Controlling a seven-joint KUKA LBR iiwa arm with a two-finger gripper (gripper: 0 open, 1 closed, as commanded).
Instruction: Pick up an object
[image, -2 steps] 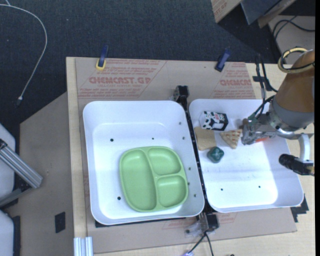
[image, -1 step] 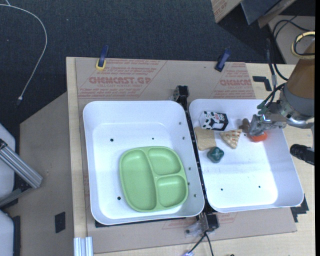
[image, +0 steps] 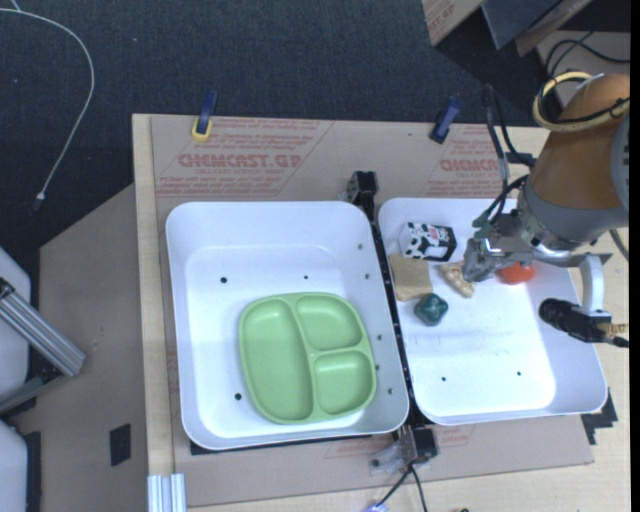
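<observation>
Green plate (image: 305, 357) fills the left bin (image: 200, 240), lower centre. Gripper (image: 478, 262) hangs low in the right bin (image: 500, 380), upper right of frame, beside a tan block (image: 410, 277), cow-print toy (image: 428, 240), teal lump (image: 432, 309). Whether its jaws are released or clenched I cannot tell. Best to centre over one piece before closing. An orange object (image: 516, 272) sits half hidden behind the wrist.

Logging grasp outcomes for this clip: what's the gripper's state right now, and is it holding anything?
Gripper: low in the right bin, among the objects near its far end; open or closed cannot be told, and no held object can be made out.
</observation>
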